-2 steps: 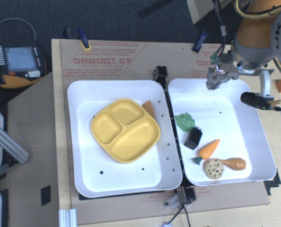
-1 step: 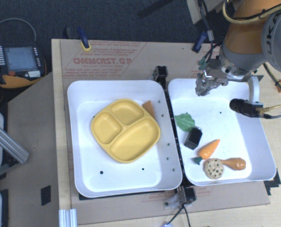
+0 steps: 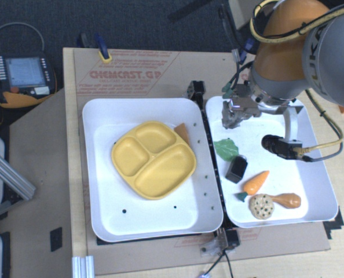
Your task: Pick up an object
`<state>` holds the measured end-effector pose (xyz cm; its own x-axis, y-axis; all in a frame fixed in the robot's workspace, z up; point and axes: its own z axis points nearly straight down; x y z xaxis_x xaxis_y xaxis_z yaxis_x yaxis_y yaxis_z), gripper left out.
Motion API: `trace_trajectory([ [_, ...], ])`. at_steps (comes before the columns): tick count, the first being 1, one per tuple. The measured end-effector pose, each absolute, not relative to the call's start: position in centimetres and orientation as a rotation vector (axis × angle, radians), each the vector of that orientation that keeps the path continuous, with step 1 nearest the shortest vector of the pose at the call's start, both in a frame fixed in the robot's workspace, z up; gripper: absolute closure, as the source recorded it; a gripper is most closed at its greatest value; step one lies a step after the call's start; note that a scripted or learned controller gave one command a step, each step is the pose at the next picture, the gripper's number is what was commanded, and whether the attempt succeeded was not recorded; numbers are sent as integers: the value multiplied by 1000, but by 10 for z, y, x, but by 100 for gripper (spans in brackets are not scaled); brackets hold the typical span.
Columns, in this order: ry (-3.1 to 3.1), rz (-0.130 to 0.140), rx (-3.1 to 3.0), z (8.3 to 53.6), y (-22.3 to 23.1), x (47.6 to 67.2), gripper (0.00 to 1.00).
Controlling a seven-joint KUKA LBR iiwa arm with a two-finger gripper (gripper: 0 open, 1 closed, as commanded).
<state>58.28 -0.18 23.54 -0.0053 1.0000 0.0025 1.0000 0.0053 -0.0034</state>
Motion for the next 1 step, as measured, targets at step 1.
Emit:
trace_trajectory([
  [1,-2224,3,-2213,230,42,555,100],
])
